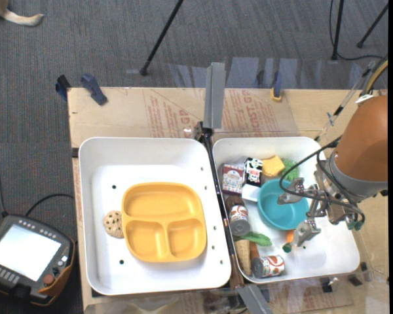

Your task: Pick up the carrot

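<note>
The carrot (pixel 287 246) is a small orange piece with a green top, lying on the floor of the right bin (pixel 334 257) just below the blue bowl (pixel 281 208). My gripper (pixel 306 229) hangs low over the right bin, just right of and above the carrot, beside the bowl's lower right rim. Nothing shows as held in it. The arm's orange band (pixel 367 142) and its cables hide the bin's right side.
The right bin also holds a red box (pixel 232 177), a black-and-white carton (pixel 252 171), a yellow block (pixel 272 165), two cans (pixel 238 218) (pixel 268 265), a cone (pixel 243 255) and a green pod (pixel 255 239). In the left bin are a yellow divided plate (pixel 164 222) and a cookie (pixel 112 223).
</note>
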`<state>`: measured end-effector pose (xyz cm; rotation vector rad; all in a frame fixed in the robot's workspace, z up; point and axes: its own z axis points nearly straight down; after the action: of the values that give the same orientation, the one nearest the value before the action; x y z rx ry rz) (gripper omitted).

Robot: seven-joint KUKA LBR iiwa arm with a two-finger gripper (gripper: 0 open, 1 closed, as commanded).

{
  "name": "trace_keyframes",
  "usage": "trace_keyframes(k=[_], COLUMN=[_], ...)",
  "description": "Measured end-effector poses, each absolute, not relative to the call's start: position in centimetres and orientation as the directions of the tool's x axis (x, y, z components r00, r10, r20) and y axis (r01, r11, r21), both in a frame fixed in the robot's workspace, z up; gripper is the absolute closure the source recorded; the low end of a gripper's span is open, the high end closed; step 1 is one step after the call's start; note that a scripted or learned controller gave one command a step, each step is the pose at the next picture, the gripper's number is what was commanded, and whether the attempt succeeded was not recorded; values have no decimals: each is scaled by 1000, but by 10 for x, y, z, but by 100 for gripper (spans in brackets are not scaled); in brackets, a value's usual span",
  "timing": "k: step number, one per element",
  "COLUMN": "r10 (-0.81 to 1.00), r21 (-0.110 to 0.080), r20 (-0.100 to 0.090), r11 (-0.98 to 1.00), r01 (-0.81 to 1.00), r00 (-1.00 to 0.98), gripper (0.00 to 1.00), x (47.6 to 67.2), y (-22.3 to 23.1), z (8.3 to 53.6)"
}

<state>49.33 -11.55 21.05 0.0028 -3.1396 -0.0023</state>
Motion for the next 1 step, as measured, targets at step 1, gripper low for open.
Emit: trace_keyframes(k=[1], r10=[-35], r21=[-4], r20=[-31], r11=[999], r01=[-35], r00=[-999], gripper=[0], x=[500], y=[-119], z=[92])
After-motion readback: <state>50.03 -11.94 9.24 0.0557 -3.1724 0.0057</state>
